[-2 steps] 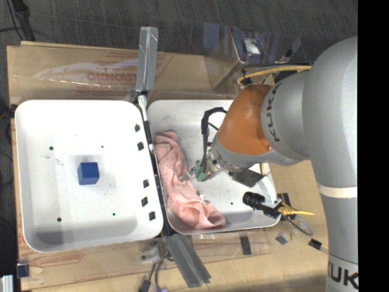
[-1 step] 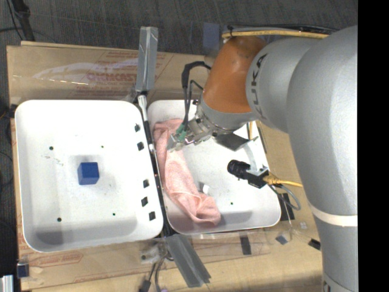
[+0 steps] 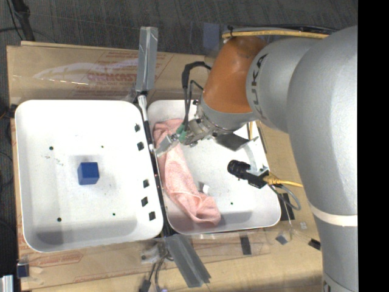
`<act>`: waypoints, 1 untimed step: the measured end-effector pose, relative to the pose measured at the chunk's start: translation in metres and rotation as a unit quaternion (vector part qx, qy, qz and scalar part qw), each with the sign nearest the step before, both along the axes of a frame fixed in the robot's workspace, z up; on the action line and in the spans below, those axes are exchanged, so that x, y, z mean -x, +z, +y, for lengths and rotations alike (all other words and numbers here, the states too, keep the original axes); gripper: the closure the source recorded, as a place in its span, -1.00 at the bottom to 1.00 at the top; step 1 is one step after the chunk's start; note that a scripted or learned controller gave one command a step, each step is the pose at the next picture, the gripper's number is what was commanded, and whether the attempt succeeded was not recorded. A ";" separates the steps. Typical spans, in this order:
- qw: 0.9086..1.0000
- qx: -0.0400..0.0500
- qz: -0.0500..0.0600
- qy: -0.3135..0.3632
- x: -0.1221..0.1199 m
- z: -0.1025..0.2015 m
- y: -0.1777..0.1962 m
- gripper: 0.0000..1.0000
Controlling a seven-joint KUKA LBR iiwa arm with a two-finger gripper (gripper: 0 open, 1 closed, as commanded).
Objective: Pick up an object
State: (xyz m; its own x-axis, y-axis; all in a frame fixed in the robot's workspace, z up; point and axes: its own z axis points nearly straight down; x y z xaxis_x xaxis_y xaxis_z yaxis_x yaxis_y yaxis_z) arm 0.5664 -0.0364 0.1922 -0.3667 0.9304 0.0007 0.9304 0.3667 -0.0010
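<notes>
A pink cloth (image 3: 185,184) lies crumpled along the left side of the right bin (image 3: 255,215), running from its far left corner to its near middle. My gripper (image 3: 172,140) reaches in from the right and is down at the cloth's upper end, touching or pressed into the folds close to the bin's left wall. The wrist and orange band (image 3: 228,81) hang over the far part of that bin. A blue cube (image 3: 89,173) sits alone in the left bin (image 3: 36,126), far from the gripper.
A small white scrap (image 3: 205,188) rests by the cloth's right edge. A black cylinder with a yellow cable (image 3: 245,171) juts over the right bin's floor. Black clips line the divider (image 3: 149,175) between the bins.
</notes>
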 end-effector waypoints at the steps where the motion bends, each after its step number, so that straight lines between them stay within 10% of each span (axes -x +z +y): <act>1: 0.996 0.000 0.002 -0.093 0.033 -0.032 0.002 -1.00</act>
